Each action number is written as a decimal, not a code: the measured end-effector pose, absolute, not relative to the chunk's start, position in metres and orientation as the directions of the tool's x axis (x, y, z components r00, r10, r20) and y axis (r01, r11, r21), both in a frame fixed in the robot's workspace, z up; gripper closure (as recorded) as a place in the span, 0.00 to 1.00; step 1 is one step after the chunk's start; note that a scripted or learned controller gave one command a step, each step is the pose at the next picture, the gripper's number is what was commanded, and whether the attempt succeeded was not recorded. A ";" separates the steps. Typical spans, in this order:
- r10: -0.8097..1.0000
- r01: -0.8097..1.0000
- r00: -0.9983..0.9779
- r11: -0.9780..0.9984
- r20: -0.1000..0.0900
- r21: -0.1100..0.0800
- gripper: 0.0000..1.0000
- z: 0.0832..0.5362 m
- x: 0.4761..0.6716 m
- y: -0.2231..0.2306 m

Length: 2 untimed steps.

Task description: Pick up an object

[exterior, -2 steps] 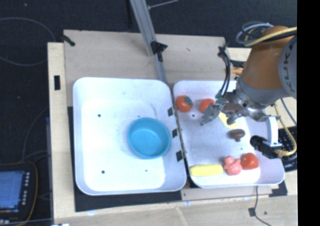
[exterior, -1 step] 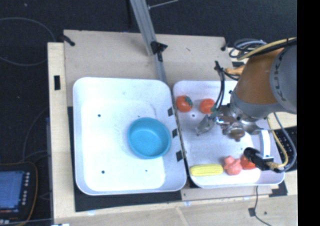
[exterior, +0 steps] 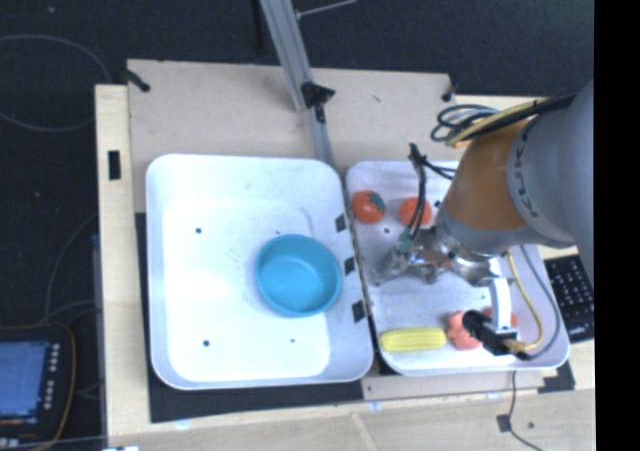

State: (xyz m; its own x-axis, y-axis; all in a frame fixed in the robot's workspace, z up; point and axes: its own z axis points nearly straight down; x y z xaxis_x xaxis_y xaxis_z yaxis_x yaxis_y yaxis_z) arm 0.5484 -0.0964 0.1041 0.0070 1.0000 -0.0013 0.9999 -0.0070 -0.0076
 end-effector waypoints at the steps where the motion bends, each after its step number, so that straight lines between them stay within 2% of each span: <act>1: 1.000 1.000 0.012 -0.012 0.005 0.002 1.00 0.120 0.551 -0.095; 2: 1.000 1.000 0.003 -0.003 0.002 0.005 1.00 0.185 0.555 -0.100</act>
State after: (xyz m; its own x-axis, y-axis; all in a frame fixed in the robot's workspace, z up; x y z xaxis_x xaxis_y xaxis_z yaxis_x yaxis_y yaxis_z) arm 0.5551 -0.1000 0.1850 0.0028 1.0000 0.0018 1.0000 -0.0028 0.0049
